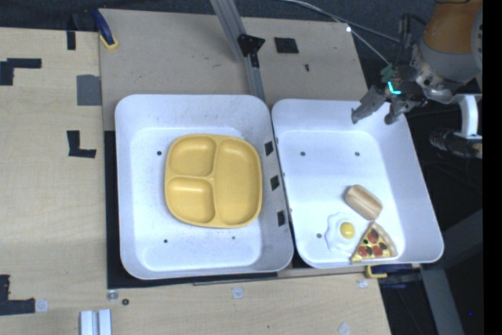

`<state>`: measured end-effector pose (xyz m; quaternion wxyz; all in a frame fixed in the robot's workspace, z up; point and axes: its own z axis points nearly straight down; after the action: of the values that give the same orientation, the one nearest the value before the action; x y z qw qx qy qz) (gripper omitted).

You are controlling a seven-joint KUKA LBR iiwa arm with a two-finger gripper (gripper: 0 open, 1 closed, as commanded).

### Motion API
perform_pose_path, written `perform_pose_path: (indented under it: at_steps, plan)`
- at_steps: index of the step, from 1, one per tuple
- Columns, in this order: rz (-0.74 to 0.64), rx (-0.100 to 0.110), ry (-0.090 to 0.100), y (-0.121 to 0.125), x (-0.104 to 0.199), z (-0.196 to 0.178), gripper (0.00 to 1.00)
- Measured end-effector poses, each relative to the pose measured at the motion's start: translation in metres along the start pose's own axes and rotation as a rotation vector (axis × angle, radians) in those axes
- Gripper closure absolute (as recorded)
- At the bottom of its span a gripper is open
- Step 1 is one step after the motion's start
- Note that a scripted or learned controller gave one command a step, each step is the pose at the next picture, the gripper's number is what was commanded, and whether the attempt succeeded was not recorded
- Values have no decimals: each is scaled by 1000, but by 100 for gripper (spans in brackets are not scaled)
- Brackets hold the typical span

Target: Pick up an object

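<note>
The end effector point(375, 112) hangs spread and empty over the right bin's point(329, 133) far rim, well apart from the toy bread roll point(363, 202), poised for a descent.

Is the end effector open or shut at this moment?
Open: the end effector hangs over the right bin's top right corner, its two fingers spread with nothing between them.

Bread roll point(363, 202), fried egg point(343, 232), pizza slice point(374, 243) clustered in right bin's near corner.
</note>
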<state>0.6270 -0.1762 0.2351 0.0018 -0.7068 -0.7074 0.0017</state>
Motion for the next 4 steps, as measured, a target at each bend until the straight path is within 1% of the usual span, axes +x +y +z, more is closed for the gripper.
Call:
perform_pose_path:
  at_steps: [1, 2, 3, 4]
  plan:
    - [-1, -4, -1, 1, 0, -2, 0]
    - [0, 1, -1, -1, -9, 57, 0]
    - [-1, 3, 0, -1, -5, 122, 0]
    - [-1, -5, -3, -1, -5, 151, 0]
